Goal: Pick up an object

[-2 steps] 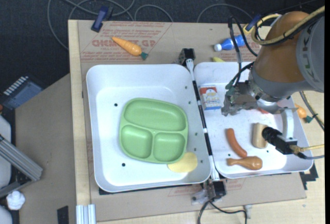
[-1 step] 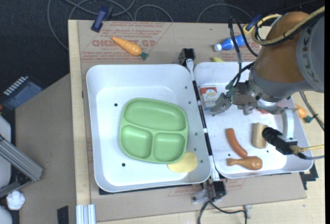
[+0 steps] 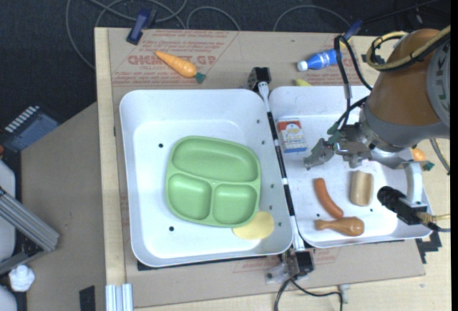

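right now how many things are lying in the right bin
4: a small red and white carton near the bin's left wall, an orange sausage in the middle, a tan bread roll right of it, a drumstick at the front. The arm may hide more.

Bright, even light from overhead.
We see mild glare on the white bins, soft short shadows, and slightly grainy focus.

The arm was a bulky grey cylinder with a broad orange band above the wrist, black cables looping over it, ending in a small grey metal pincer.
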You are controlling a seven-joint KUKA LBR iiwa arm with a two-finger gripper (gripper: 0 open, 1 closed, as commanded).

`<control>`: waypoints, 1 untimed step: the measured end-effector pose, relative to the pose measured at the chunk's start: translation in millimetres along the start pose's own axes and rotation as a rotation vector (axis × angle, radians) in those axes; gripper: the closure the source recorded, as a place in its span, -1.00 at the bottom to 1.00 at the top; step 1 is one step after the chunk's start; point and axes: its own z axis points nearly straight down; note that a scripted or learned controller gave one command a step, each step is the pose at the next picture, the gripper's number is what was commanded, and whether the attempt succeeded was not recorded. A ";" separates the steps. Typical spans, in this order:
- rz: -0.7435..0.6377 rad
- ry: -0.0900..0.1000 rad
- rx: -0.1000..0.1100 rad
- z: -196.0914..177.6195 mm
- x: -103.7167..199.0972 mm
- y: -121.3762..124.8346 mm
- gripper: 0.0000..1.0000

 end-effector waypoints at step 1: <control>0.000 -0.001 -0.002 100.1 -39.5 -25.0 -1.00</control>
